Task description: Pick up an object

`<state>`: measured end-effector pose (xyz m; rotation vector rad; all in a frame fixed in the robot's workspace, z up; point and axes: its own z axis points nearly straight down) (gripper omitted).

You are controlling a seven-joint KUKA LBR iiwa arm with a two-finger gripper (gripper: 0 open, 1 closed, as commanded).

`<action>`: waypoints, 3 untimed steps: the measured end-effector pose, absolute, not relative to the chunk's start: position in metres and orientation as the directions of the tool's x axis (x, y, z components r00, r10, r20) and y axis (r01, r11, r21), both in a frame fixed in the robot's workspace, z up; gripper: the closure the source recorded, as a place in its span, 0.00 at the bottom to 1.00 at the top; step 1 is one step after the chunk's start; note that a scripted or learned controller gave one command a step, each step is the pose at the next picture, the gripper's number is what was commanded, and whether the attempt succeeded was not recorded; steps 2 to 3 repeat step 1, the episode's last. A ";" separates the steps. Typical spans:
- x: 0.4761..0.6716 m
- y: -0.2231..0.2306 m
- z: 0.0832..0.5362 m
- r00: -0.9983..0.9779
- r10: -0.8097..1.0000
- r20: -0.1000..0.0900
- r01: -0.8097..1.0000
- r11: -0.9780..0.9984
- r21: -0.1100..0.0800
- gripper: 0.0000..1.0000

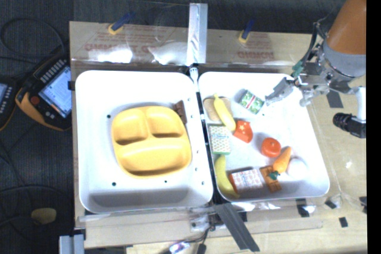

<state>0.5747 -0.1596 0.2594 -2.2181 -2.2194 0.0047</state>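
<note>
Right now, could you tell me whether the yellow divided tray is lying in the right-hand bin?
No, the yellow tray lies in the left bin, beside the right bin.

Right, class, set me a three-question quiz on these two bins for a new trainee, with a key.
1. True or false: the yellow tray lies in the left bin.
2. Which lies nearest the gripper? A) the carrot B) the green and white carton C) the tomato
3. Fill in: a banana lies along the ____ edge of the right bin.

Key: 1 true; 2 B; 3 left.
</note>
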 end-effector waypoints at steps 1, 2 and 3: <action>0.616 -0.123 0.108 -0.109 0.994 0.001 0.994 0.109 -0.006 0.00; 0.616 -0.123 0.108 -0.109 0.994 0.001 0.994 0.109 -0.006 0.00; 0.616 -0.123 0.108 -0.109 0.994 0.001 0.994 0.109 -0.006 0.00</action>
